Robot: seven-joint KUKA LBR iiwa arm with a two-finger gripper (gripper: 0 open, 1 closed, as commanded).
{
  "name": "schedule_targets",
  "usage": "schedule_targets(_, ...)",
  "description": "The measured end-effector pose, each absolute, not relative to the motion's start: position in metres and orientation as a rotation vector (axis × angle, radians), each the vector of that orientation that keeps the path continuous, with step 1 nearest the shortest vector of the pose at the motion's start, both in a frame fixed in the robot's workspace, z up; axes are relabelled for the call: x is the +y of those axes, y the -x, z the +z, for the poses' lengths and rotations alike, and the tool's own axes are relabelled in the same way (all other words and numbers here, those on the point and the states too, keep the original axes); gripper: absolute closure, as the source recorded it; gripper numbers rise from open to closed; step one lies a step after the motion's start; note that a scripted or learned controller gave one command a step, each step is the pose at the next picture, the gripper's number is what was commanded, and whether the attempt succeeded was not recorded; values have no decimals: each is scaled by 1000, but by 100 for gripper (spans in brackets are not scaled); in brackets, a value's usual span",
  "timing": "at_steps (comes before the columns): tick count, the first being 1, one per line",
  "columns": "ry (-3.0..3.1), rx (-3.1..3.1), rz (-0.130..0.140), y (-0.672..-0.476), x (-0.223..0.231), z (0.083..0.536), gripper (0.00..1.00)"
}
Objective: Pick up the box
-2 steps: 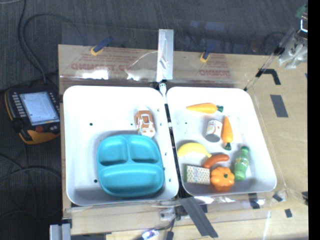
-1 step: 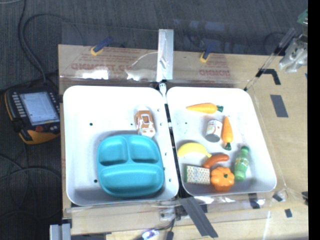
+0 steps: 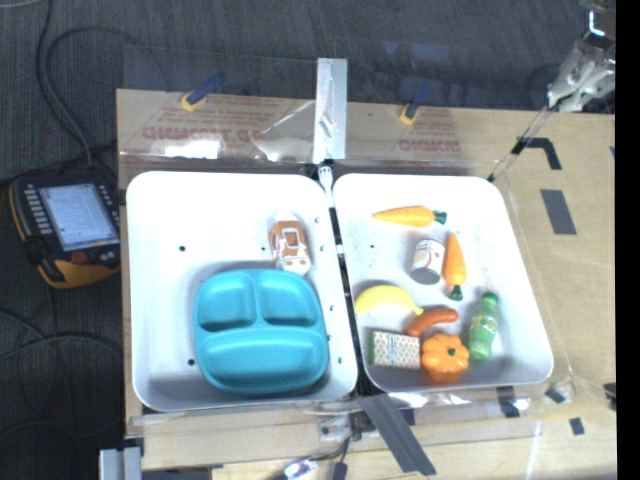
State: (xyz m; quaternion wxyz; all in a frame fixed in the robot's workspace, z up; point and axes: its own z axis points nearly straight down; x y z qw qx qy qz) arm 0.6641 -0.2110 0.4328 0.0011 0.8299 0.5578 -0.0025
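Note:
A small orange and white box (image 3: 290, 245) lies in the left bin (image 3: 160, 268), just behind the blue divided tray (image 3: 262, 330) and close to the wall between the bins. A second, flat patterned box (image 3: 394, 349) lies at the front of the right bin (image 3: 515, 268), touching the orange pumpkin (image 3: 445, 357). My gripper (image 3: 585, 68) hangs at the far top right corner, beyond the bins and well away from both boxes, with nothing seen in it.
The right bin also holds two carrots (image 3: 408, 214) (image 3: 454, 262), a small can (image 3: 427, 257), a banana (image 3: 384, 299), a sausage (image 3: 432, 320) and a green bottle (image 3: 483, 326). A clear plastic sheet (image 3: 300, 133) lies behind the bins. A teach pendant (image 3: 65, 223) sits at left.

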Motion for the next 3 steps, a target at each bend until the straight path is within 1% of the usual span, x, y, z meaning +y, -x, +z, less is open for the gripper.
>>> schedule_targets(1, -2548, 1833, -6, -670, -212, 433, 100)
schedule_targets(3, -2537, 1840, -17, -673, -208, 450, 100)
